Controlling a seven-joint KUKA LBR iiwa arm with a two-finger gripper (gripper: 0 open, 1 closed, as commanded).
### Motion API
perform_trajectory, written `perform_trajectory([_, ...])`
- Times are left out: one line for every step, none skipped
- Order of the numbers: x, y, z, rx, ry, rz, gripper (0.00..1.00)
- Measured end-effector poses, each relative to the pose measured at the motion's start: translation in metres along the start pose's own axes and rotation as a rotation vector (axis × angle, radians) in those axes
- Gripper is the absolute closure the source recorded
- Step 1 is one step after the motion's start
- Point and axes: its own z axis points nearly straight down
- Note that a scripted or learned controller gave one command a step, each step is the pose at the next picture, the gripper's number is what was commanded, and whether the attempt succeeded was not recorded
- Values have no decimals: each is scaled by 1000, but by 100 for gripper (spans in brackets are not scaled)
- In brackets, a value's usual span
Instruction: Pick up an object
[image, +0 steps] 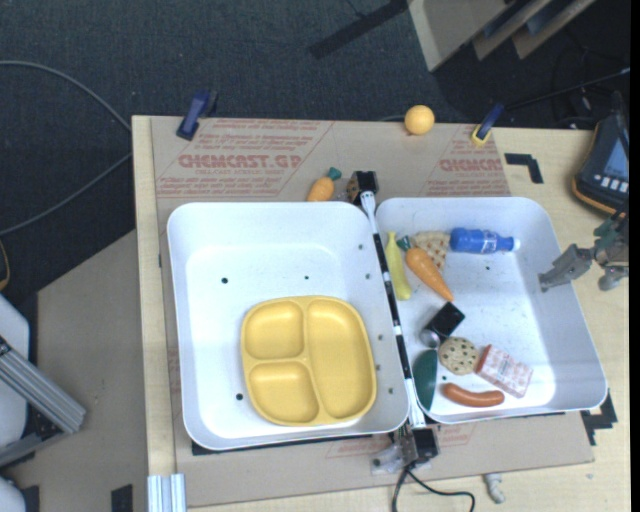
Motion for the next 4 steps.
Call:
perform_trajectory([60,8,167,-6,0,-1,0])
perform_trajectory([79,-12,176,-42,-16,8,0])
perform_trajectory([106,97,187,-3,-1,-1,0])
perform_trajectory([103,82,188,2,1,0,0])
